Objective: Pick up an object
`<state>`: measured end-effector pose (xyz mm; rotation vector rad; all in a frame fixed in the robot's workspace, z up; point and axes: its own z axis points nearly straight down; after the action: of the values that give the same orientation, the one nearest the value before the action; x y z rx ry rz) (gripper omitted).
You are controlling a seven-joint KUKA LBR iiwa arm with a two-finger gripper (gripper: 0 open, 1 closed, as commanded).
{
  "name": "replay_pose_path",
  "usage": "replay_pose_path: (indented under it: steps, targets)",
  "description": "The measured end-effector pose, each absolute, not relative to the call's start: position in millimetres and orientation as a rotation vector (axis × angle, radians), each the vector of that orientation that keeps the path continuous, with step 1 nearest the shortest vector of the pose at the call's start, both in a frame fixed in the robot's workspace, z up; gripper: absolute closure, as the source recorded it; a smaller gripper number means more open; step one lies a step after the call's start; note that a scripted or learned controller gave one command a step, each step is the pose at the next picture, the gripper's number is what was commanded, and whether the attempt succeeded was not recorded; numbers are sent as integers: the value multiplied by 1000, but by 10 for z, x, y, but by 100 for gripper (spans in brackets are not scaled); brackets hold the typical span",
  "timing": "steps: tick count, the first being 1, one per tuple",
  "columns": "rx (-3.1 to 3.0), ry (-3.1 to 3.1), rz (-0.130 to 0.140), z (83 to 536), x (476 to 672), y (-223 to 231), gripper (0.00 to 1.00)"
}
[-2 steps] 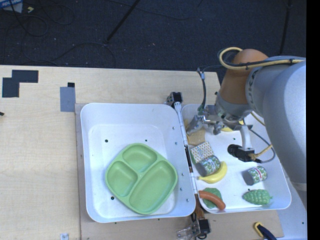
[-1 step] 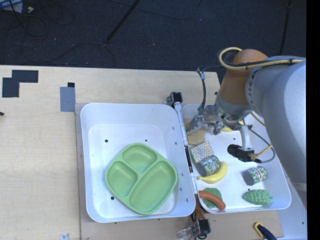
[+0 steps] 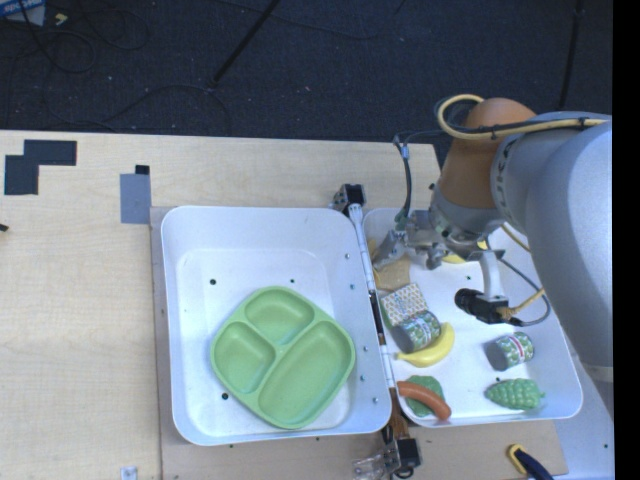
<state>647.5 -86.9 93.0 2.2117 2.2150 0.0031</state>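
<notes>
The gripper [image 3: 420, 240] is hanging low over the far end of the right bin [image 3: 560, 393], its opening impossible to tell, so it should be settling squarely above one separate thing, such as the banana [image 3: 432, 348], before closing.

The arm [image 3: 520, 188] hides the right bin's [image 3: 560, 388] far corner.

Loose objects are seen lying in the right bin [image 3: 566, 388]: a yellow banana [image 3: 432, 348] just beside a patterned can [image 3: 418, 328], a checkered block [image 3: 402, 302], a red sausage [image 3: 426, 399] on a green piece, a green grape bunch [image 3: 515, 395] and a small can [image 3: 510, 351].
</notes>
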Motion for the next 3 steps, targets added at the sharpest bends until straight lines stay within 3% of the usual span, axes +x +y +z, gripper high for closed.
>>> replay_pose_path:
  steps: [3]
  targets:
    - [2210,2215,2,931,6475,-865,0]
